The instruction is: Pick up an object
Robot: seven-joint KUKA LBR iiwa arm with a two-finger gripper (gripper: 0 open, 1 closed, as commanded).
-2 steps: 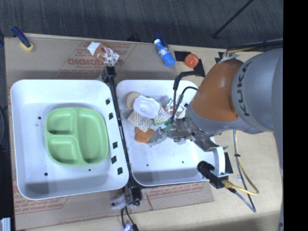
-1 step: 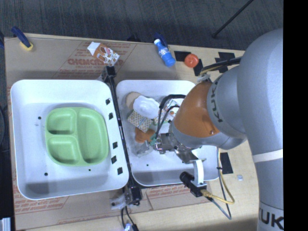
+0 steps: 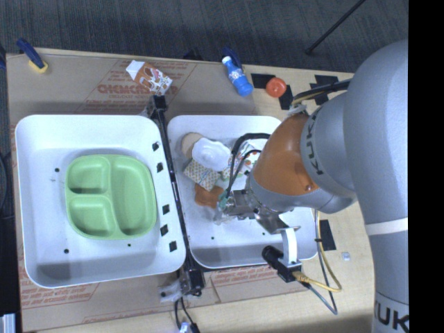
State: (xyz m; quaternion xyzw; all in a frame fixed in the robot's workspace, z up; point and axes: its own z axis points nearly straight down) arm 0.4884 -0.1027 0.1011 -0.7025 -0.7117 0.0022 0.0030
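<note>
The pincer [image 3: 225, 210] reaches down into the right bin [image 3: 229, 255] among a cluster of objects [image 3: 208, 161]; I cannot tell its state. A green tray [image 3: 111, 196] lies in the left bin [image 3: 35, 186].

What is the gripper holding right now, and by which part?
Cannot be told. The gripper is down among the items in the right bin, with its tips hidden by the wrist.

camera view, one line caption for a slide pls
KUKA arm's gripper reaches into the right bin over a small pile of objects; a green divided tray sits in the left bin.
</note>
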